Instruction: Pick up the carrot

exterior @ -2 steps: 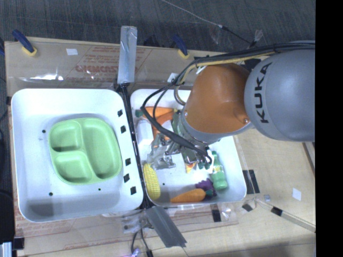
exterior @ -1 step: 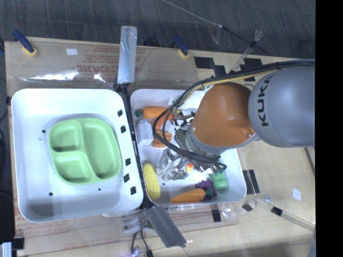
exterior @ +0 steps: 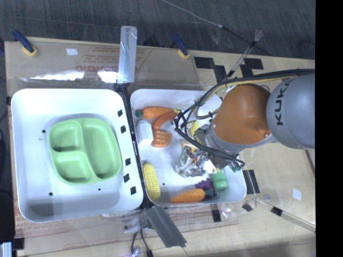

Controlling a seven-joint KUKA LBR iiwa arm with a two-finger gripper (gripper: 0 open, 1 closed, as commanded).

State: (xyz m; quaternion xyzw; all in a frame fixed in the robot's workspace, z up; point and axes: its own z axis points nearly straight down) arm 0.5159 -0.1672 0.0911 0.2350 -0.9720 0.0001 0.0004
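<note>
Dark carpet is showing beyond a cardboard-topped bench (exterior: 278, 218) that is bearing two shallow white bins side by side. Over the right bin (exterior: 236, 194), the gripper (exterior: 194, 160) is hanging low among dark cables, and whether it is open or shut cannot be told from this slant. Just below it, a green and purple toy (exterior: 213, 183) is lying, and the carrot (exterior: 187, 196) is resting beside that along the near wall, apart from the gripper. A corn cob (exterior: 151, 180) is lying at the bin's left wall, an orange sausage-like piece (exterior: 156, 112) near the far wall. The left bin (exterior: 27, 159) is holding a green divided plate (exterior: 84, 150).
</note>
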